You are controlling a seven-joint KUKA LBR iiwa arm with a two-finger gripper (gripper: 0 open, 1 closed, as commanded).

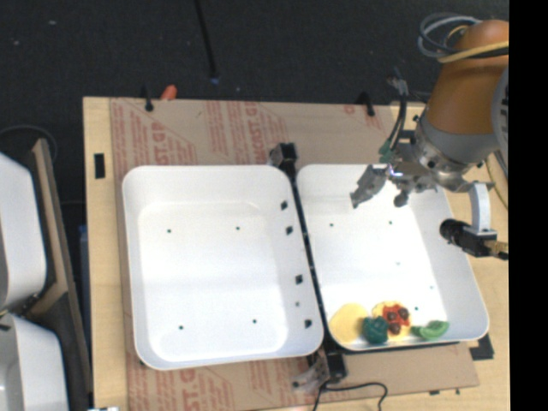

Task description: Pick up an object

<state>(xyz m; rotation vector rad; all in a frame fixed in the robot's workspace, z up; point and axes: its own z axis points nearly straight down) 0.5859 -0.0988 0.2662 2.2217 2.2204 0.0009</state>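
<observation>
Both my bins (214, 264) are plain white. At the lower right of the frame sit a pale yellow piece (347, 320), a teal one (374, 330), a red-and-orange one (394, 314) and a green one (432, 329). My wrist band (467, 88) is orange.

Robotics lab: industrial arm (467, 84), paired white bins (214, 264), plywood bench (214, 131), loose cables.

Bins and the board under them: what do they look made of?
Right bin and left bin: likely moulded plastic, smooth with a slight sheen; rounded corners and a raised rim suggest it. Board: looks like corrugated cardboard, matte tan with red printed lettering. Neither is certain from this view.
</observation>
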